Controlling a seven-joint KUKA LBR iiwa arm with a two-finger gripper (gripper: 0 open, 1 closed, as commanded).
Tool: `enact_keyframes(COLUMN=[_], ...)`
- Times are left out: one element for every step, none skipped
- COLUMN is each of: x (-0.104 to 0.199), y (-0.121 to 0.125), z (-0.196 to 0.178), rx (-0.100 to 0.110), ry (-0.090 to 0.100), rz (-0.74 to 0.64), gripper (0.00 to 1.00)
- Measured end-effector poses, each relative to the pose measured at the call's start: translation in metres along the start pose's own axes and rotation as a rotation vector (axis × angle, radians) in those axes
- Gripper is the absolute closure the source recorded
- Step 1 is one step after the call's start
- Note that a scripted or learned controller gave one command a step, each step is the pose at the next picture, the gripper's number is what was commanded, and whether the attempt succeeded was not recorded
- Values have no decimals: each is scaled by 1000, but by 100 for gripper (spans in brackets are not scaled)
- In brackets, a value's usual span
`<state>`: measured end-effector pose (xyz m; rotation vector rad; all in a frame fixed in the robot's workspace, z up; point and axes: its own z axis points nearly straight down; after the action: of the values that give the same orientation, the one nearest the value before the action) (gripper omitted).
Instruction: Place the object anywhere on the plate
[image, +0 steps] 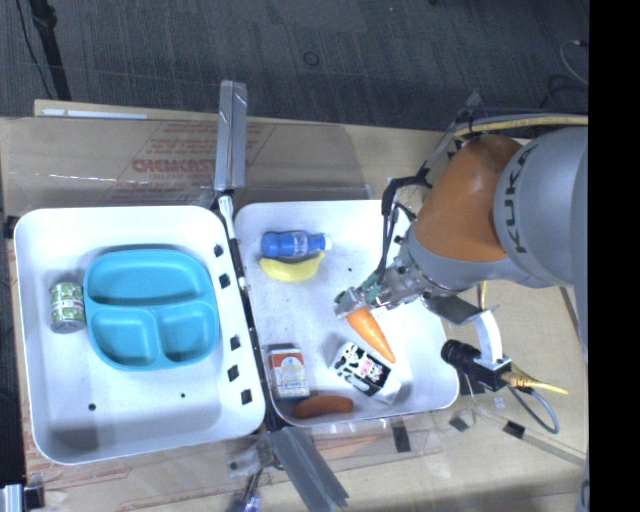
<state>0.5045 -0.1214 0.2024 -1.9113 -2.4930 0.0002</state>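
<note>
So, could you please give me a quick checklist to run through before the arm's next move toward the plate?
1. Claw position: at the top end of the carrot in the right bin. Ok.
2. Carrot held between fingers: cannot tell.
3. Blue plate lies flat in the left bin, compartments bare. Ok.
4. Green can sits beside the plate, not on it. Ok.
5. Cow-patterned mug lies close to the carrot; may get nudged. Not ok.

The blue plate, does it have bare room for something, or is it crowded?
The blue plate has all three compartments bare; a can sits left of it. The right bin is crowded: bottle, banana, carrot, carton.
</note>
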Motion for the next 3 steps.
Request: enact_keyframes(x=[50, 113, 199], y=[22, 65, 85], z=[-17, -24, 12], rx=[0, 0, 5], ry=[-1, 1, 2], rz=[-184, -251, -436], gripper=[100, 100, 100])
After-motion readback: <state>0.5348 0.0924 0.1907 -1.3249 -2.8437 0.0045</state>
